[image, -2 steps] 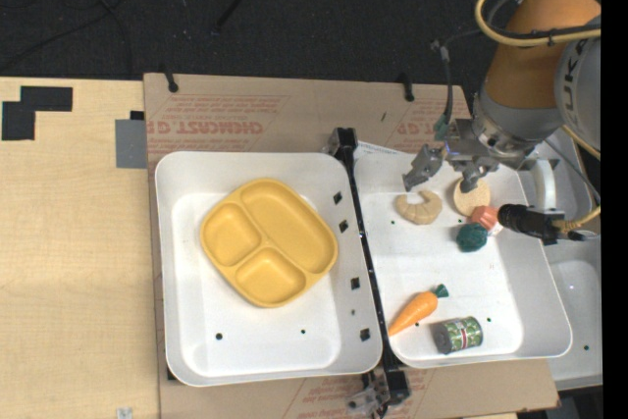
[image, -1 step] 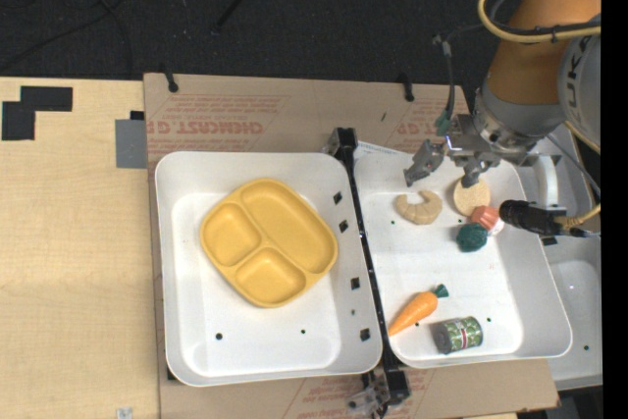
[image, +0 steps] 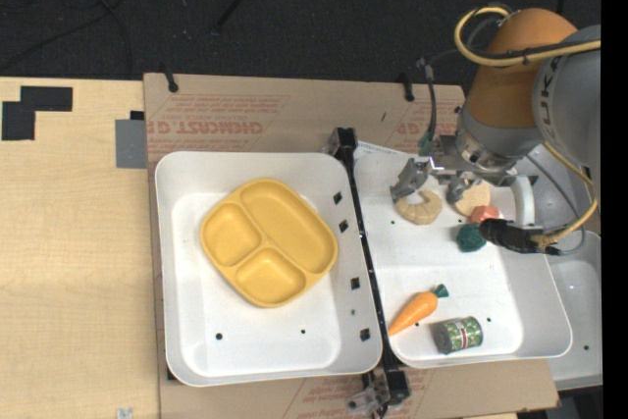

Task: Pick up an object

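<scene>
- The end effector (image: 437, 185) hangs over the far part of the right bin (image: 510, 304). Its two fingers are spread apart with nothing between them.
- A beige ring-shaped piece (image: 420, 208) lies just under the end effector, touching or nearly touching the tip of one finger. The finger covers its far edge, so contact is hard to judge.
- A pale lump with a red edge (image: 479, 203) sits just beside the other fingertip, partly hidden by it; what it is cannot be made out.
- A teal object (image: 470, 238) lies near the end effector, on the camera's side of it. One side is cut off by robot hardware.
- A toy carrot (image: 413, 310) and a green can (image: 459, 335) lie well nearer the camera than the end effector, in the same bin.
- A yellow divided plate (image: 267, 240) rests in the left bin (image: 186, 309), well apart from the end effector.
</scene>
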Controlling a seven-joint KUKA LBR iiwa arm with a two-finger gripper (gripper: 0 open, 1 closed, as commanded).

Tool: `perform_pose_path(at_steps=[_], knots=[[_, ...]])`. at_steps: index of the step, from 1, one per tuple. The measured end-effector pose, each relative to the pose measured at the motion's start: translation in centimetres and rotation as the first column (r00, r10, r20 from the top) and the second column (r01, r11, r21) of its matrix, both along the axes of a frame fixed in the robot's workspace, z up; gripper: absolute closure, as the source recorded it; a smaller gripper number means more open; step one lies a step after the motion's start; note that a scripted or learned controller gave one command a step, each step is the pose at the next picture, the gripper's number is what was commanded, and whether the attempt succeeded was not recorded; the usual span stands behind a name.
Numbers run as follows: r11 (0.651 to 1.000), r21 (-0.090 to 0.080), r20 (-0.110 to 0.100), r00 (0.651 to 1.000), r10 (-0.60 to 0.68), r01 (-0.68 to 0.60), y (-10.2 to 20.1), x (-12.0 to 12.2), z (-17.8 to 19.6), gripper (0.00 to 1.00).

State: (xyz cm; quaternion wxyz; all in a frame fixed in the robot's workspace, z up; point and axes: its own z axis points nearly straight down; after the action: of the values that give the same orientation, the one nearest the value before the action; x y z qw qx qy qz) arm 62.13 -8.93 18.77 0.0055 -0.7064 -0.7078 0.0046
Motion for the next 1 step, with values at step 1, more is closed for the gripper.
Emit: perform_pose_path(at_steps=[1], knots=[[1.0,0.0,0.0,1.0,-0.001,0.001,0.38,-0.25,-4.86,0.0]])
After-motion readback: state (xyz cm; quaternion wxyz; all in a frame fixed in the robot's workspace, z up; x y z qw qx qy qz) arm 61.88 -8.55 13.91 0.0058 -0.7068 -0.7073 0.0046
